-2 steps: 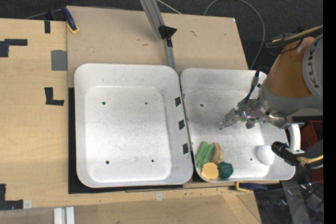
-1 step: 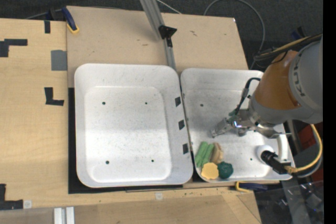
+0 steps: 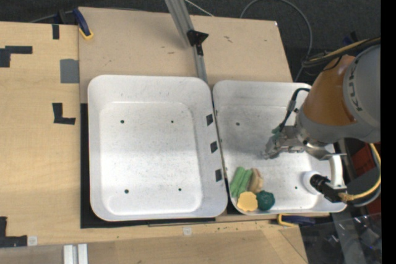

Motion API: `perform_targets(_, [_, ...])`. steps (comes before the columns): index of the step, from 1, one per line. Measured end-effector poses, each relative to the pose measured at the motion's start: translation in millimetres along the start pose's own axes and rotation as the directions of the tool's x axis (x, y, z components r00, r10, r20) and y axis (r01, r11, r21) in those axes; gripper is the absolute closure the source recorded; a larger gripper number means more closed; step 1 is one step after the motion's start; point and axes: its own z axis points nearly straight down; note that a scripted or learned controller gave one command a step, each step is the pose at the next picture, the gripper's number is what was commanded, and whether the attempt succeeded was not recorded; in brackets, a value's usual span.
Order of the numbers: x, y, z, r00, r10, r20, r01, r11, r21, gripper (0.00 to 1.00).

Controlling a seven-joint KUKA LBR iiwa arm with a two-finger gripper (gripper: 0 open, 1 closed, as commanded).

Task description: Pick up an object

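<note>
The arm comes in from the right side of the frame, and its tool [image 3: 274,146] stands low over the middle of the right bin [image 3: 247,102]. The bin floor directly under the tool is bare white. No object is seen between its tips, so nothing is picked yet. Whether the tool is open or closed I cannot tell, because it is small and dark in this view.

The objects to pick lie together in the lower left corner of the right bin, below and left of the tool. There is a green ribbed piece [image 3: 239,179], a tan piece [image 3: 255,180] touching it, a yellow round piece [image 3: 247,201] and a dark green piece [image 3: 265,200] just beside the yellow one. They are packed close to the bin wall.

I judge the step as the approach before the grasp. The next move calls for a shift of the tool toward the lower left, over one piece of the cluster, then a descent. The crowding and the near wall may make a clean grasp difficult. The left bin [image 3: 148,145] holds nothing of interest on the bench [image 3: 37,133].
</note>
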Motion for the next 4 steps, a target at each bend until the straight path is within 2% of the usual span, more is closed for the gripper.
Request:
perform_targets(1, [-9, -5, -52, 1.0, 0.002, 0.002, -0.002, 1.0, -0.007, 1.0])
perform_targets(2, [-3, -11, -111, 1.0, 0.0, 0.002, 0.0, 1.0, -0.008, 1.0])
perform_targets(3, [-3, -10, -139, 1.0, 0.0, 0.002, 0.0, 1.0, -0.006, 1.0])
perform_targets(4, [44, 9, -125, 1.0, -0.004, 0.0, 0.004, 1.0, -0.002, 1.0])
